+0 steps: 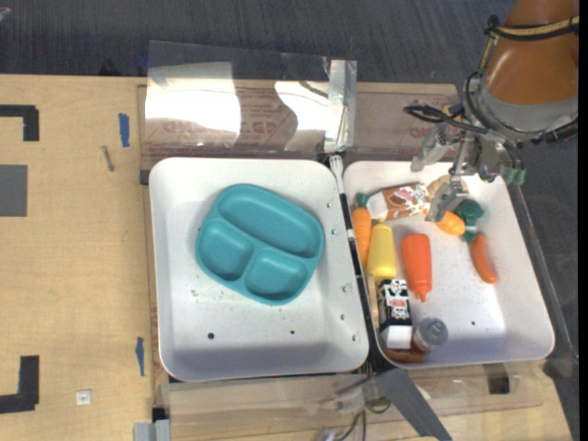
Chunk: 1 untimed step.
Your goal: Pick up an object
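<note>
We cannot tell our end effector (457, 184) state; crowded toys near the orange piece (450, 223) could deflect our grasp.

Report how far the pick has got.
Done: the end effector is low over the far end of the right bin, among the snack packet and small orange piece. In hand: nothing visibly gripped. Left: close on an object and lift it; the orange bottle and yellow bottle lie untouched.
</note>
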Tool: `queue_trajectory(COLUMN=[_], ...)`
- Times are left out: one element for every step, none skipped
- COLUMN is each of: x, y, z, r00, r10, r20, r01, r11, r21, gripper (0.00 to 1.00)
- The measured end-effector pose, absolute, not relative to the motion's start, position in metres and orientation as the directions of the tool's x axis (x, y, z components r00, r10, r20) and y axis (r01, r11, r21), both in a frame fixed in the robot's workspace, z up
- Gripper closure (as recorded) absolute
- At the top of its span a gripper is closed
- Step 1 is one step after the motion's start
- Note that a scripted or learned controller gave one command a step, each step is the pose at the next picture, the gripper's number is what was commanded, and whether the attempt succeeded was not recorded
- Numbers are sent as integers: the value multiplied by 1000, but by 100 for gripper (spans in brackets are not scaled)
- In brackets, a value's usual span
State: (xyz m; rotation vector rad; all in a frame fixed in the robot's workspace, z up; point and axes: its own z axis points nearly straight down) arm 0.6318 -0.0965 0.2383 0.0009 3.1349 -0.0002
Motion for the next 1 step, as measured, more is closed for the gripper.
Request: queue_trajectory(x=[607], y=[-119], z=[114], r00=[-999], r10=[-34], r20=[-11], r01=[-34], r11=[999], r21=[0], gripper=[0])
